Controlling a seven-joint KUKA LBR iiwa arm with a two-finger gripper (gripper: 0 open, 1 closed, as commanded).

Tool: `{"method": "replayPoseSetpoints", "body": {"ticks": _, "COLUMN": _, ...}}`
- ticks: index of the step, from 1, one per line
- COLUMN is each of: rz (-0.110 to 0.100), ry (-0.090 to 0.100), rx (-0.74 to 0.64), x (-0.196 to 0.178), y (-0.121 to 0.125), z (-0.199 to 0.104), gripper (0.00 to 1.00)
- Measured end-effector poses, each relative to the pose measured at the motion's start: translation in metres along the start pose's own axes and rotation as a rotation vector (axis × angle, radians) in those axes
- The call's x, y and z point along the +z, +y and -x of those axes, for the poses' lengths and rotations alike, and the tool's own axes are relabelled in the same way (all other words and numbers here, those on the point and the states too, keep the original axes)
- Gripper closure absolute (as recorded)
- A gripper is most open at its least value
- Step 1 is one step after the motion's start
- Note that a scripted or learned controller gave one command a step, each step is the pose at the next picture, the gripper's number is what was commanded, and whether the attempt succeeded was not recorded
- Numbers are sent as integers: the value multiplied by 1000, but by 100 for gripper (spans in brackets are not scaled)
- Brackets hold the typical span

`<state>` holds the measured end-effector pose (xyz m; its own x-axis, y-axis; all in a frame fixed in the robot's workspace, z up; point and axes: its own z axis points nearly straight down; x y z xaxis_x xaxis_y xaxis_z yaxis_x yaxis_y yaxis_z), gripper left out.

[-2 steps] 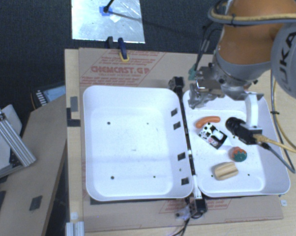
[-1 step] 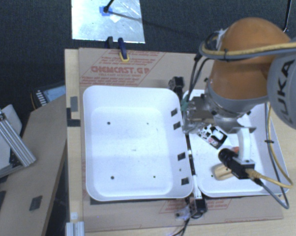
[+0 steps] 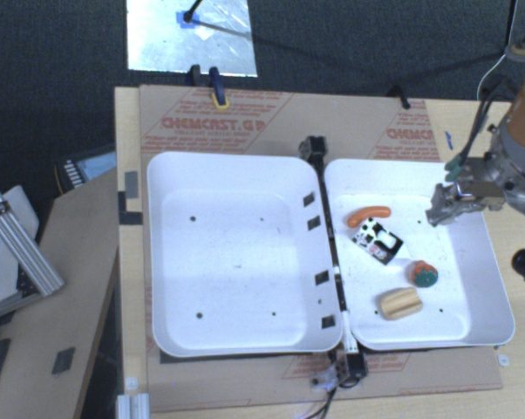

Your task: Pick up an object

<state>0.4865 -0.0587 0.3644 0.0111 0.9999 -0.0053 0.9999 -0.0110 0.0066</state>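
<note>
The gripper [image 3: 443,206] hangs over the right bin [image 3: 485,260], jaws too blurry to tell, and must drop onto the sausage [image 3: 369,216].

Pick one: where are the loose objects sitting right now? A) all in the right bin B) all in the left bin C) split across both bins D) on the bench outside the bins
A: the orange sausage-shaped piece, the black-and-white block, the orange-and-green ball and the tan bun-shaped piece all lie inside the right bin, with the gripper near that bin's far right side.
</note>
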Motion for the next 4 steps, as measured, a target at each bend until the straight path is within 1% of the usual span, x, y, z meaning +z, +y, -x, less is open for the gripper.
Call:
{"method": "replayPoseSetpoints", "body": {"ticks": 1, "rz": -3, "ry": 6, "rx": -20, "x": 3, "y": 26, "z": -63, "gripper": 100}}
{"method": "replayPoseSetpoints", "body": {"ticks": 2, "rz": 2, "ry": 10, "rx": -25, "x": -67, "y": 1, "z": -141, "gripper": 100}}
{"method": "replayPoseSetpoints", "body": {"ticks": 3, "rz": -2, "ry": 8, "rx": -20, "x": -93, "y": -1, "z": -186, "gripper": 100}}
{"method": "replayPoseSetpoints", "body": {"ticks": 4, "rz": -3, "ry": 9, "rx": -21, "x": -107, "y": -2, "z": -242, "gripper": 100}}
